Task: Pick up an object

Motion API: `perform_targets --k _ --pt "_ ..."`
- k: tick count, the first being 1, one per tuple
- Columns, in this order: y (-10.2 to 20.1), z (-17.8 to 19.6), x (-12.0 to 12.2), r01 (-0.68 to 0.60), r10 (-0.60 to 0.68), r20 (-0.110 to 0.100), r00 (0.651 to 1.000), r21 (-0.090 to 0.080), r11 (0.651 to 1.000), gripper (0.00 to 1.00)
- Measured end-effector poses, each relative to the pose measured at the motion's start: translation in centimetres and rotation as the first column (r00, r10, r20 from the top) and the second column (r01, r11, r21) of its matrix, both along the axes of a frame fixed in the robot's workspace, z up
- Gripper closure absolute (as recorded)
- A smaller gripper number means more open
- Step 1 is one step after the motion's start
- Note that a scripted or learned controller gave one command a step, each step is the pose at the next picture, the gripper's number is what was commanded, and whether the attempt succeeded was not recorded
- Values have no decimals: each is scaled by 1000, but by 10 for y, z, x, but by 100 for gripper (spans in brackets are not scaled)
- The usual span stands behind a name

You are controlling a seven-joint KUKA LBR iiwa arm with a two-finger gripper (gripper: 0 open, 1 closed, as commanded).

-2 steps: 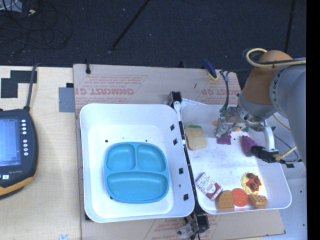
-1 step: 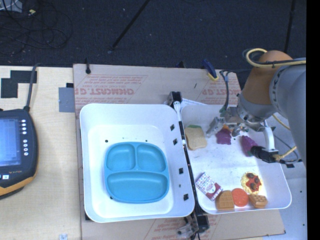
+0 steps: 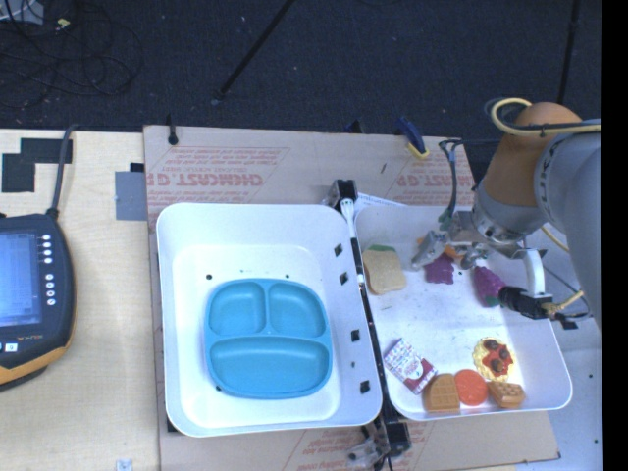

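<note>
Purple toy piece [image 3: 439, 271] is seen lying on the floor of the right bin [image 3: 561, 381], near its far edge, just below the gripper [image 3: 451, 253]. The fingers [image 3: 424, 255] are spread apart and nothing is seen clamped between them. Whether they touch the purple toy piece cannot be told. The gripper is carried low over the far part of the right bin by the grey arm [image 3: 574, 199], whose orange band [image 3: 518, 165] is seen above the wrist.

A second purple piece [image 3: 488, 283] is noted toward the right edge of the same bin, apart from the first. A bread slice [image 3: 385, 270] is laid close to the left edge. At the near edge a red and white packet [image 3: 407, 363], a tan biscuit [image 3: 443, 393], an orange-red disc [image 3: 471, 388] and a brown waffle square [image 3: 506, 393] are found close together. A yellow round with dark toppings [image 3: 494, 357] is placed just behind them.

The left bin [image 3: 182, 234] is occupied by a blue divided plate [image 3: 267, 338]. Both bins are set on a cardboard sheet [image 3: 235, 170]. A teach pendant [image 3: 25, 297] is seen at the bench's left edge.
</note>
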State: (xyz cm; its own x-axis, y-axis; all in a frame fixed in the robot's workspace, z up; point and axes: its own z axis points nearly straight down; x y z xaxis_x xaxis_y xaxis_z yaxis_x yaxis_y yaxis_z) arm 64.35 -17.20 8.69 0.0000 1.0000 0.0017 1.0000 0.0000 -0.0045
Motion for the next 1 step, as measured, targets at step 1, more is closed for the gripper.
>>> perform_targets --k 1 --pt "0 11 0 -1 1 1 1000 -1 1000 100"
